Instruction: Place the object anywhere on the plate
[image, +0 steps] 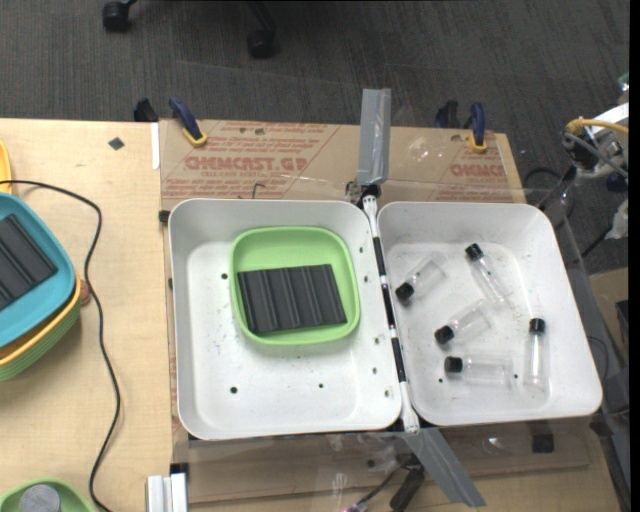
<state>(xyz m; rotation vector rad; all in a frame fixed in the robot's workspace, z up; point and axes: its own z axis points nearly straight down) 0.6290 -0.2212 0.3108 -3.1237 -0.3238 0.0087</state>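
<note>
Five clear vials (478, 325) with black caps lie scattered in the right bin (560, 395). The green plate (295, 250), bearing a dark ribbed insert, sits in the left bin (200, 390).

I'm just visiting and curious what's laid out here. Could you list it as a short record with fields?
left bin: white, holds a green plate
on the plate: a dark ribbed mat
right bin: white, holds five clear vials with black caps, lying scattered
plate status: no vial on it yet
left of the bins: stacked teal and yellow trays, a black cable
</note>
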